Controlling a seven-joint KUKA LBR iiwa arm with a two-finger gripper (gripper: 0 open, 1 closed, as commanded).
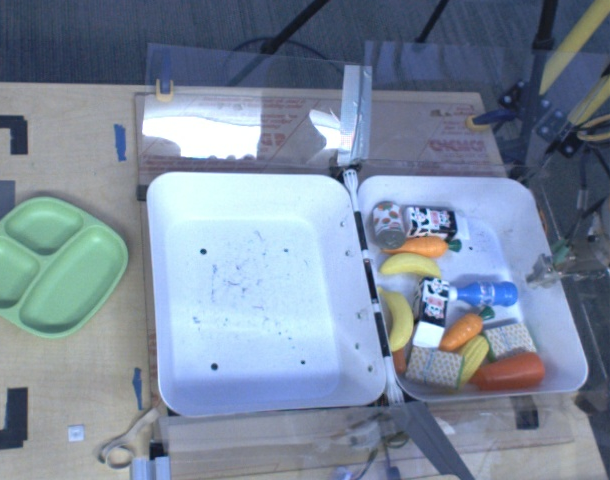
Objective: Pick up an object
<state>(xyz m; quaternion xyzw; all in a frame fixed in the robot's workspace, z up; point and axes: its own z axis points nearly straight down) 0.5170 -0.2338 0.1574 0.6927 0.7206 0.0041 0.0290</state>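
White right bin (555, 368): tin can (390, 225) and cow-print carton (431, 222) at far-left corner | banana (413, 264) mid-left | blue bottle (485, 294) centre | carrot (461, 331), speckled block (433, 366), red piece (505, 370) along near edge | left bin (250, 288): faint blue scuffs | green divided plate (53, 266) at bench's left edge.

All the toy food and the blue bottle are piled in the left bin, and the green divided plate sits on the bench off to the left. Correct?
Not quite. The toy food, such as the banana, and the blue bottle lie in the right bin, not the left bin, as the camera view shows. The green divided plate does sit on the bench to the left.
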